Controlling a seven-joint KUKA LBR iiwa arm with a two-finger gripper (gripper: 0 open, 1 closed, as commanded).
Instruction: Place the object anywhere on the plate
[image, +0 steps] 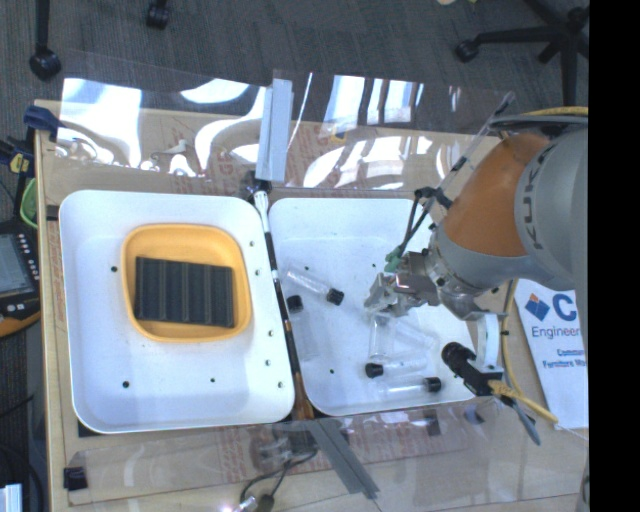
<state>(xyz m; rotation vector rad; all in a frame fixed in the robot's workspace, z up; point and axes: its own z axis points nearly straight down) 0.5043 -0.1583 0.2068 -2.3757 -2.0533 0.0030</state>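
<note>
Camera view, insp. 1: arm (520, 210) reaches in from the right, over the right bin (300, 225). Gripper (392, 298) sits low over the bin's mid-right. Released or clenched?

Insp. 2: Can't say, wrist blocks it and the tip is blurred. Nothing legibly held.

Insp. 1: Location of task objs?

Insp. 2: All in the right bin. Three clear tubes w/ black caps. Tube no. 1 (381, 345) lies just below the gripper in the picture, roughly upright in frame, cap at its lower end. Top end is near the gripper tip. Contact not readable.

Insp. 1: Others?

Insp. 2: Tube no. 2 (410, 383) lies crosswise near the bin's front edge, cap to the right, apart from the gripper. Tube no. 3 (316, 288) is left of the gripper, cap pointing toward it, w/ a gap between. Loose black cap (294, 302) just beside the left wall.

Insp. 1: Plate?

Insp. 2: Yellow plate (185, 240) in the left bin (90, 380), dark ribbed insert (185, 292) on it. Well apart from all tubes and the gripper.
</note>
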